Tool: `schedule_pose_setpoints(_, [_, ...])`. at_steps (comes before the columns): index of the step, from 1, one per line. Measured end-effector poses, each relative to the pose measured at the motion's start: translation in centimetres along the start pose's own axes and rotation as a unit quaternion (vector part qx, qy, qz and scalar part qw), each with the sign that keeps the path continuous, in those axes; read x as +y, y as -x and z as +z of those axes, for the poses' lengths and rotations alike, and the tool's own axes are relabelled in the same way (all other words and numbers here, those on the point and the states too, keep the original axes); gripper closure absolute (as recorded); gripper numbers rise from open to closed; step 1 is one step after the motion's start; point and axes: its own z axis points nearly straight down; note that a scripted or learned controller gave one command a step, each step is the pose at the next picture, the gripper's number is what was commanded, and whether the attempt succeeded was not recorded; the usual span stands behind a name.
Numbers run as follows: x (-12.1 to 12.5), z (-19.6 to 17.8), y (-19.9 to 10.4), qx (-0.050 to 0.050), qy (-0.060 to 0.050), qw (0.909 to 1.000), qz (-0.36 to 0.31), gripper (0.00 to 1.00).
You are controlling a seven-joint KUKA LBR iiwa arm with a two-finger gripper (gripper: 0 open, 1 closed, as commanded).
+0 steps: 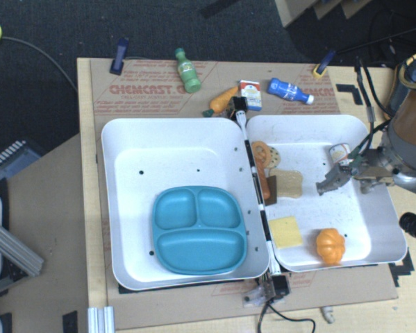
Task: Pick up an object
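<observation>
The right bin holds a tan bread slice, a brown patterned cookie, a yellow cheese square and a small orange pumpkin. My gripper reaches in from the right and hangs low over the bin's middle. It sits just right of the bread slice and above the pumpkin. Nothing can be made out in its grasp. A thin brown strip lies along the bin's left wall beside the bread.
The left bin holds a blue divided plate. Behind the bins on the board lie a green bottle, a blue bottle, an orange carrot and a small carton. Cables hang at the right.
</observation>
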Motion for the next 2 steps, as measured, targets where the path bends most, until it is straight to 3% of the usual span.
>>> schedule_pose_setpoints(1, [-0.8,10.3,2.1,0.0,-0.001,1.0,0.001,0.0])
schedule_pose_setpoints(2, [-0.7,11.3,5.3,0.0,0.0,1.0,0.0,0.0])
